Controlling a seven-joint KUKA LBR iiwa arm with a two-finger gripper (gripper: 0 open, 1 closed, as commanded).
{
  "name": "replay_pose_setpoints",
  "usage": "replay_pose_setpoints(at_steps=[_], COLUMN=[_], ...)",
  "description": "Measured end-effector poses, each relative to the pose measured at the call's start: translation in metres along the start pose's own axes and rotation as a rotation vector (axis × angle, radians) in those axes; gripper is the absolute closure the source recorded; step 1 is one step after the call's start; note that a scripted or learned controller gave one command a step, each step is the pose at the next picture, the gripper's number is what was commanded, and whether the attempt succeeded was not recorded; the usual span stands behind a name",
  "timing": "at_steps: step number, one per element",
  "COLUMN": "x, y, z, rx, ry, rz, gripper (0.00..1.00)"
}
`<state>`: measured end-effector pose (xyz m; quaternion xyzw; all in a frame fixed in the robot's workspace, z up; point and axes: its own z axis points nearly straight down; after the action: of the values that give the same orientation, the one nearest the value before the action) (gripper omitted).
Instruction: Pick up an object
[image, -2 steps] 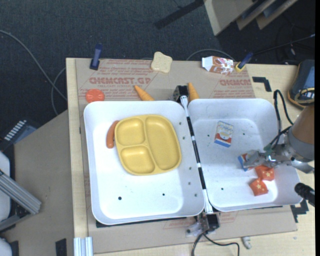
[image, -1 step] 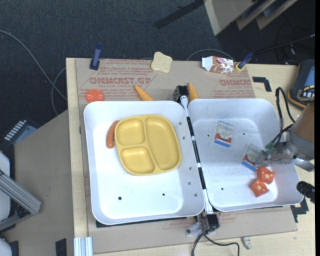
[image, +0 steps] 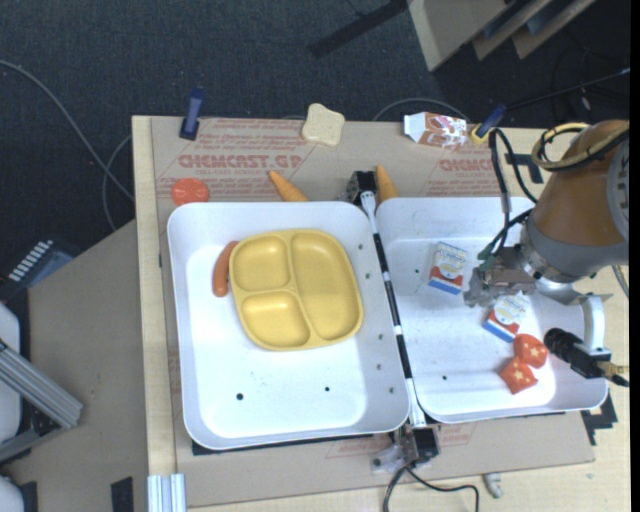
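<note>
My counter is pale wood, its far edge lined with printed cardboard, over dark carpet crossed by cables. Two shallow white bins sit side by side. The left bin holds a glossy yellow divided plate, with an orange sausage shape touching the plate's left edge. My end effector hangs over the middle of the right bin; I cannot tell how far it is open, or whether it holds anything. Just beside it lie a small printed carton and a flat packet. Two lumpy red pieces rest near that bin's near right corner.
</note>
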<state>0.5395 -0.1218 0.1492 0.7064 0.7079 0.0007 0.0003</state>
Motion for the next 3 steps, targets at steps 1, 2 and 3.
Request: replay_pose_setpoints(at_steps=[1, 2, 3], x=[-0.034, -0.034, -0.058], y=[0.022, 0.023, 0.042], z=[-0.062, -0.056, -0.057], rx=[-0.001, 0.003, -0.001], ry=[-0.002, -0.001, -0.003], rz=[0.002, 0.002, 0.002], gripper=[1.00, 1.00, 1.00])
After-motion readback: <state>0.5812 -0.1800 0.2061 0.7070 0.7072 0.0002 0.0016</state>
